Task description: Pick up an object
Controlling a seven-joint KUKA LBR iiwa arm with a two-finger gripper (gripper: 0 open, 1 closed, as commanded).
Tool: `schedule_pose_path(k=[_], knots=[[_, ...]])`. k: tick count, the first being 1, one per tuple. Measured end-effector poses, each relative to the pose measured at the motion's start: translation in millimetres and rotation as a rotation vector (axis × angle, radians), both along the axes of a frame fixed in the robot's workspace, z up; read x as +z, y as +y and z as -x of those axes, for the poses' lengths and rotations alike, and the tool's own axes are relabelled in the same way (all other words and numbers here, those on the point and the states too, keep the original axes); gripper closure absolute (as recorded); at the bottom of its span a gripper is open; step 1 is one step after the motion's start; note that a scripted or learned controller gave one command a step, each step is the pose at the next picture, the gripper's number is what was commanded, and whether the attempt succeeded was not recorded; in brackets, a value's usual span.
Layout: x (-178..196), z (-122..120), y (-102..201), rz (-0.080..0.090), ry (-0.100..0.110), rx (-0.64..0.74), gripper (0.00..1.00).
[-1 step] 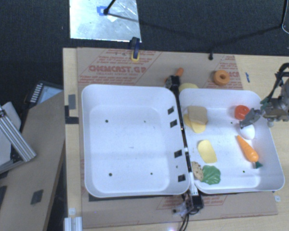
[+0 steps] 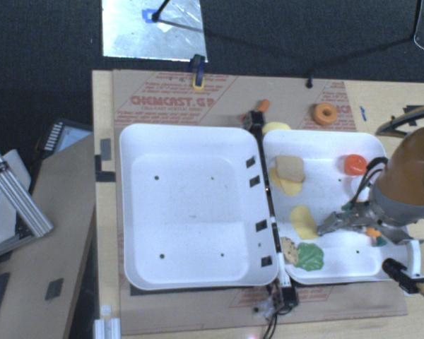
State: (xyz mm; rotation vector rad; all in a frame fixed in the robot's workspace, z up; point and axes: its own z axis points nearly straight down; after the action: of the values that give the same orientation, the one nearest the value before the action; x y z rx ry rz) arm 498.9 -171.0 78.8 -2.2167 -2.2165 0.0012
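Gripper (image 2: 330,224) low in the right bin (image 2: 325,141), finger state I cannot tell, tip aimed left at the yellow piece (image 2: 303,222) lying just beside it.

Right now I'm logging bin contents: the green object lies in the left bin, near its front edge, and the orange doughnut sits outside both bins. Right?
Not quite. The camera view shows the green object in the right bin, near its front edge. The orange doughnut does sit outside both bins.
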Motion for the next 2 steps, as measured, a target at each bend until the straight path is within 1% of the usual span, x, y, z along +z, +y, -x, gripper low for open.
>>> schedule_pose_path(k=[1, 2], knots=[[16, -4, -2, 0.006, -0.01, 0.002, 1.0], [251, -20, 14, 0.01, -0.027, 0.007, 1.0]])
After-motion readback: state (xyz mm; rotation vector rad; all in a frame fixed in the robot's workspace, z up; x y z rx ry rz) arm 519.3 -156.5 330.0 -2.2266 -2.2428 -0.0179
